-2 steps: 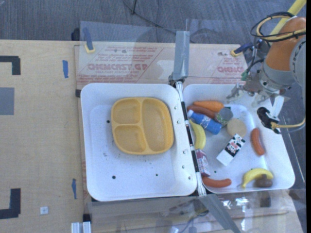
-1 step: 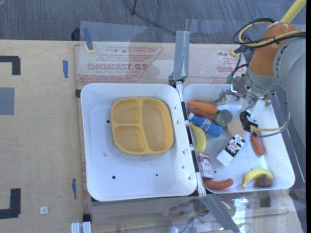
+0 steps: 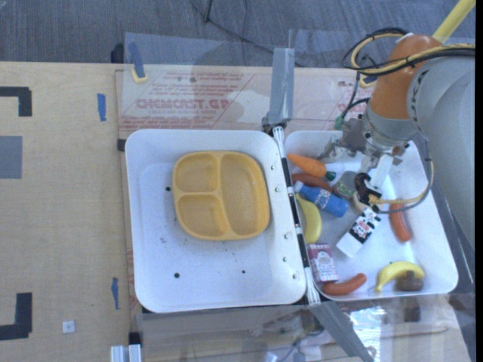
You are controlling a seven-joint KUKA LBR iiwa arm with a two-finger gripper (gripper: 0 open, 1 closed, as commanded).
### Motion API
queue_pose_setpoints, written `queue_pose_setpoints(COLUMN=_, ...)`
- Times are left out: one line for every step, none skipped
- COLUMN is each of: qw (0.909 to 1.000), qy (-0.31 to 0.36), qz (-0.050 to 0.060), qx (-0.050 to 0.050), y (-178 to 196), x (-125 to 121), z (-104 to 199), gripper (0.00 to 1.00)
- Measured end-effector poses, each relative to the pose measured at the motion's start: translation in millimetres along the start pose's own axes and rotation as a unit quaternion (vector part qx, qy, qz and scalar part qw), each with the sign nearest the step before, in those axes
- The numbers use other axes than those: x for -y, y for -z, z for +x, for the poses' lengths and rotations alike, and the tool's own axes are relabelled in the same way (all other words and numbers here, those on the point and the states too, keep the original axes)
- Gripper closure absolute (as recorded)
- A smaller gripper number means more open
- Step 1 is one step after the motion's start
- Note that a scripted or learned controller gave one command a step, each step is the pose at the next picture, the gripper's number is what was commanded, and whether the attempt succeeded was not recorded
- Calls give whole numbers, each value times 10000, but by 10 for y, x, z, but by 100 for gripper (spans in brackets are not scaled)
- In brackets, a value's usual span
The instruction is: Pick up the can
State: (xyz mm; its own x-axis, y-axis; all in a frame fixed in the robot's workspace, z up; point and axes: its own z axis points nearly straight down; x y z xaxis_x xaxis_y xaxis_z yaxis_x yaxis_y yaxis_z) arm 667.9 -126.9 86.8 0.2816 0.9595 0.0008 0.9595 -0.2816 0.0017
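- The tool is hanging just beside the can; I cannot tell whether it is clenched.
- It should be descending squarely, clearing the bottle just beside the can.

Two bins, one plate, two bananas

Grey arm, orange band, looped cables
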Motion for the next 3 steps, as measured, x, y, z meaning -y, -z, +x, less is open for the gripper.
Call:
queue_pose_setpoints(qw=9984, qy=-560, qz=38, qx=-24, y=-4, x=3, z=-43, gripper=0)
queue_pose_setpoints(qw=9985, qy=-556, qz=-3, qx=-2, y=114, x=-18, z=-53, gripper=100)
queue_pose_setpoints(qw=9967, qy=-814, qz=2, qx=6, y=1818, x=77, z=257, gripper=100)
